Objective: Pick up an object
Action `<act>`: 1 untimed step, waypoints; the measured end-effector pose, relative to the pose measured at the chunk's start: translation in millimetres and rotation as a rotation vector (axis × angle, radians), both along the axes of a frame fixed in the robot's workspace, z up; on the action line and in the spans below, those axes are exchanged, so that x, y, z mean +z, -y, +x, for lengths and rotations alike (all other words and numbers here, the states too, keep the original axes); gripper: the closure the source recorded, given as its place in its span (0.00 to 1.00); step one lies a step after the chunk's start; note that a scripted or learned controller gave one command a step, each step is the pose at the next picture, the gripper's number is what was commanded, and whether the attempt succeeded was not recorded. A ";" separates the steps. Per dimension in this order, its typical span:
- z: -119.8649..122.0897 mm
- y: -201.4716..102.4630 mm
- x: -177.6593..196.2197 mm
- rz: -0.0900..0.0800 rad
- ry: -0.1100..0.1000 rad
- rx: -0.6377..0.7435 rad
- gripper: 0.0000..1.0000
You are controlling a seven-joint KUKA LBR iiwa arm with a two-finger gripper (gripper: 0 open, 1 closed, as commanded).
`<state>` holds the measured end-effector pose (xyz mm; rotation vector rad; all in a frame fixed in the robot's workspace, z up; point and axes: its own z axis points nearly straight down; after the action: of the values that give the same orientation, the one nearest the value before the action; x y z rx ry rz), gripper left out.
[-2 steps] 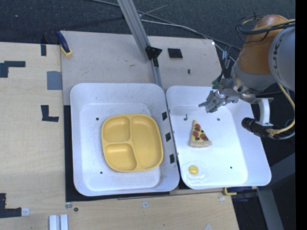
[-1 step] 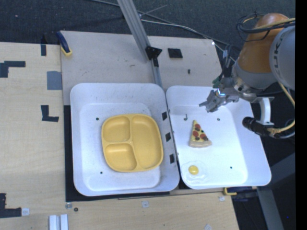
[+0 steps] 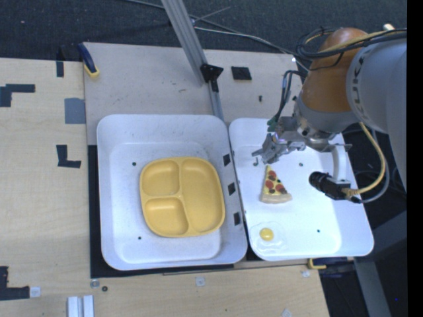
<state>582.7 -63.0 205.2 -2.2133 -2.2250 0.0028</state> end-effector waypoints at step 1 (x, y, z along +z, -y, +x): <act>-14.7 -62.2 1.7 0.000 0.000 0.002 1.00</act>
<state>567.9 -0.8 206.9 -2.2116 -2.2267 0.0026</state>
